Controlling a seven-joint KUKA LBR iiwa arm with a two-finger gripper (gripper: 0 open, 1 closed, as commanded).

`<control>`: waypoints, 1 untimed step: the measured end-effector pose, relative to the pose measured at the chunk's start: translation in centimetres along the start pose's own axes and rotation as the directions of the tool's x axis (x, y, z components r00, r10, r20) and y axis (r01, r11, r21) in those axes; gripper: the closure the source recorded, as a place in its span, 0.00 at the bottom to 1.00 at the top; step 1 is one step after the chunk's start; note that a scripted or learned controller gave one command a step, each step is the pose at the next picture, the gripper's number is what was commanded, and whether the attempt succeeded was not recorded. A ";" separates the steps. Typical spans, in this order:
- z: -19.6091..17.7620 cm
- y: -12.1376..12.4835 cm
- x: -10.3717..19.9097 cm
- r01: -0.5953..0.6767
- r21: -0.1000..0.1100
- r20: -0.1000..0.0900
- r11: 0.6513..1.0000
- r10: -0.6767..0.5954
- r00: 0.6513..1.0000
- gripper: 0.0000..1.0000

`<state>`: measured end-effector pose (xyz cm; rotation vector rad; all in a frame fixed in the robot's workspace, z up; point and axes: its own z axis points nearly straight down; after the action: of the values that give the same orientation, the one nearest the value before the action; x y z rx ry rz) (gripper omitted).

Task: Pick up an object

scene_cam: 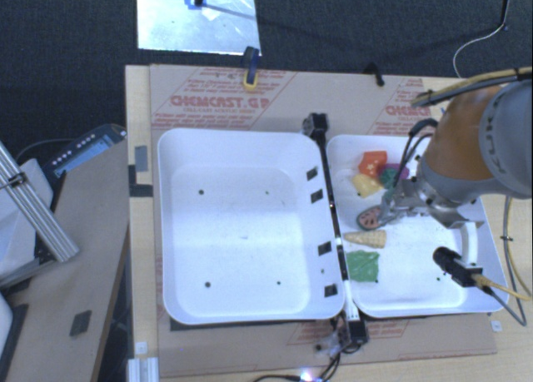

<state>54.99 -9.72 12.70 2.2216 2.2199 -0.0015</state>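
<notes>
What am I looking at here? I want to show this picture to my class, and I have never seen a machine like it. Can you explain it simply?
This is one photo from a camera fixed above a workbench, looking down at a slant. The big grey and orange shape at the right is a robot arm. At its tip is a gripper, a two-fingered hand, lowered into the right bin.

Two shallow white bins sit side by side on a board. The right one holds small toy-like items: a red piece, a yellow piece, a green piece, a round brownish piece by the gripper, a pale wedge and a flat green piece. The left bin is beside it.

The picture is too coarse to tell whether the gripper has hold of anything.
</notes>
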 end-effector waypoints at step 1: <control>-12.7 1.2 2.3 0.008 -0.015 -0.001 1.000 -0.008 1.000 1.00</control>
<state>56.20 -7.38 25.43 2.2056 2.2213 0.0159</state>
